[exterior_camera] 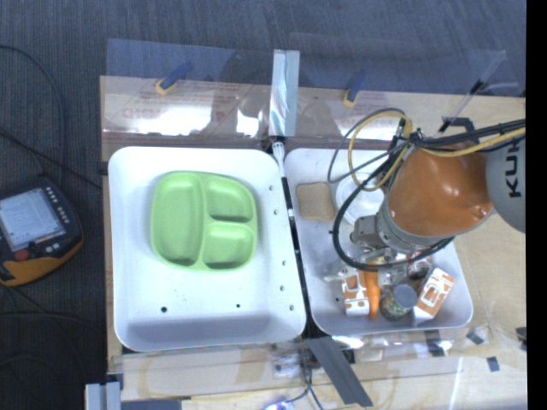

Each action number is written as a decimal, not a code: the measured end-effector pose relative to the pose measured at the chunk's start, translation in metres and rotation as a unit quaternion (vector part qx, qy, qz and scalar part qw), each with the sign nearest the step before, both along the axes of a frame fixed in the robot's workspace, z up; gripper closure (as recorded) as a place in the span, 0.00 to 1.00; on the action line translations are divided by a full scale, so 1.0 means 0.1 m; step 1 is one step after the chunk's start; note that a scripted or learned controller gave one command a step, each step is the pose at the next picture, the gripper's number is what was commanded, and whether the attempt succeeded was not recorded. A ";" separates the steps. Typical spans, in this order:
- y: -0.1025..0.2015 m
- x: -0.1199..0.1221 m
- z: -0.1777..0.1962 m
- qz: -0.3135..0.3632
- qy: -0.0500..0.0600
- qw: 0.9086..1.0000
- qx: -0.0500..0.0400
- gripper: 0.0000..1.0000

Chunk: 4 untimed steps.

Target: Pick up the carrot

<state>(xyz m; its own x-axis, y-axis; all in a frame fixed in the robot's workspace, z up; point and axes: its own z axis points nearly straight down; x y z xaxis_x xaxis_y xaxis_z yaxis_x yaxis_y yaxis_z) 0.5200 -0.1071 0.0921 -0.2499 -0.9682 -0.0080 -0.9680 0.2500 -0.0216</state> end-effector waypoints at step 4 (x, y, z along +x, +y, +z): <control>-0.11 -0.34 2.63 0.160 0.007 0.987 -0.003 1.00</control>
